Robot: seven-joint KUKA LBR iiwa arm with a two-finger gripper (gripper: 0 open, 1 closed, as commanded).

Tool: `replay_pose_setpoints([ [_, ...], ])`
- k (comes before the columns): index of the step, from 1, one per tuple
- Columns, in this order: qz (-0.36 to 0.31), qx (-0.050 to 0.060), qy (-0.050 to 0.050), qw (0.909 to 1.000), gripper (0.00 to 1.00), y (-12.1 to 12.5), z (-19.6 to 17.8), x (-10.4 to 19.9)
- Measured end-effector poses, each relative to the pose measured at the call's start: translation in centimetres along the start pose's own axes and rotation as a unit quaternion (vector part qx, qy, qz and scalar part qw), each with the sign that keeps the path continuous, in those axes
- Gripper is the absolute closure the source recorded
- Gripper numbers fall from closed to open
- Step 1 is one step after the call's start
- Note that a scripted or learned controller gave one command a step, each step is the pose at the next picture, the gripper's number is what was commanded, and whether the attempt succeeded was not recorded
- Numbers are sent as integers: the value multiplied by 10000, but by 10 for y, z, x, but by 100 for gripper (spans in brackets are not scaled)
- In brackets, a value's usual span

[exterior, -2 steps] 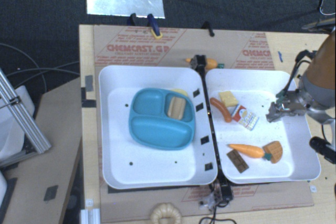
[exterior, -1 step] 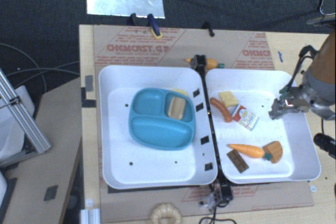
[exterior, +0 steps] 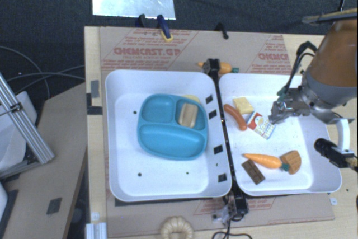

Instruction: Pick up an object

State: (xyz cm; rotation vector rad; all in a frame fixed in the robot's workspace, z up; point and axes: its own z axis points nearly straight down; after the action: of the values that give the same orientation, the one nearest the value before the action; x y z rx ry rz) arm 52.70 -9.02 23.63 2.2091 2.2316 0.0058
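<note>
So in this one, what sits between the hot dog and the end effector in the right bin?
In the camera view, a small red-and-white packet lies between the hot dog and the end effector, which hangs at the packet's right end. A yellow block sits just above that line.

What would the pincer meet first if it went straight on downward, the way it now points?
Probably the small red-and-white packet lying right under the pincer in the right bin; depth is unclear from this slanted view.
</note>
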Motion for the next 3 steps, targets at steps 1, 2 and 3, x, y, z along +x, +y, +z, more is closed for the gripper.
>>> replay_pose_setpoints([
  [1, 0, 13, 4, 10000, 100, 3, 13, 55],
  [2, -7, 9, 7, 10000, 100, 9, 6, 117],
  [3, -4, 5, 5, 10000, 100, 24, 4, 174],
])
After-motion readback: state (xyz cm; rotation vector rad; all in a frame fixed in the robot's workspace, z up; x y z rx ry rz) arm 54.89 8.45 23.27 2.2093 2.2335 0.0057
